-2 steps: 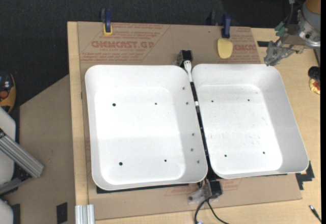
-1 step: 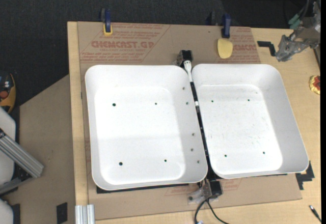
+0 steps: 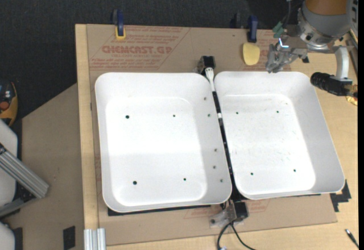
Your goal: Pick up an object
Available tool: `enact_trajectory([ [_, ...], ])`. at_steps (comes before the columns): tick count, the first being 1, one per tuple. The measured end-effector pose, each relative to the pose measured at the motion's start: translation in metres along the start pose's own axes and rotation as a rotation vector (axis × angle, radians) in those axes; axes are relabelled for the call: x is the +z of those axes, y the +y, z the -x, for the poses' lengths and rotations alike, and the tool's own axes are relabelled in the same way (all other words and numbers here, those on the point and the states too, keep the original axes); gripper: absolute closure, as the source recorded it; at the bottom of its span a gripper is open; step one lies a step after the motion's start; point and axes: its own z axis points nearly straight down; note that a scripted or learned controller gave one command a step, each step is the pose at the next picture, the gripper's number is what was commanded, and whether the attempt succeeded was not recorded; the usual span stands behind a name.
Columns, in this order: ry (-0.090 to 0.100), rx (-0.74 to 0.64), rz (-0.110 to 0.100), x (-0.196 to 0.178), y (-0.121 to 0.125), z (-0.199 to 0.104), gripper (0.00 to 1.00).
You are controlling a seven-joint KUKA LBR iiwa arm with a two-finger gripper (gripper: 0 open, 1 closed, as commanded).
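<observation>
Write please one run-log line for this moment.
arm: at far right corner | gripper: above far rim of right bin | yellow object: on the board, outside bins | held: nothing seen

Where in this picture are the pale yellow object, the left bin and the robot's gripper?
pale yellow object (image 3: 251,53): camera view, middle of its body, on the board behind the bins.
left bin (image 3: 102,129): camera view, its left rim.
gripper (image 3: 277,64): camera view, its lower tip, above the right bin's far rim.
</observation>
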Motion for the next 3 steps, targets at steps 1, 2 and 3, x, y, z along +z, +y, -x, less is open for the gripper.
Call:
enact_trajectory([
  [1, -0.005, 0.004, 0.014, -0.062, -0.010, -0.024, 1.00],
  [2, 0.003, -0.008, -0.001, -0.018, -0.028, -0.181, 1.00],
  [3, -0.003, 0.005, 0.003, -0.040, -0.056, -0.192, 1.00],
])
